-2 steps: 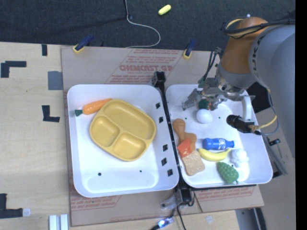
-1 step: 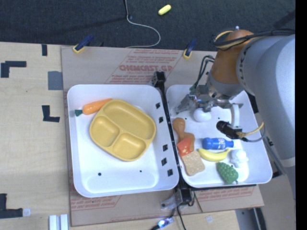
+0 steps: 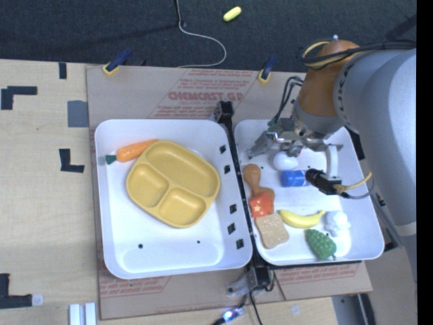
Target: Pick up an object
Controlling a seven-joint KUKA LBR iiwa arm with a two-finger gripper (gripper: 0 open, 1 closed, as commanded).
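My gripper hangs over the back of the right bin, open, its two fingers spread wide. A small white rounded object lies between and below them, and I cannot tell whether they touch it. A blue block sits just in front of it. The same bin also holds a brown drumstick-shaped piece, a red piece with a star, a bread slice, a banana, a green bumpy vegetable and a white lumpy piece.
The left bin holds a yellow compartment plate and a carrot at its back left. The arm's grey body covers the right bin's far right side. A black divider runs between the bins.
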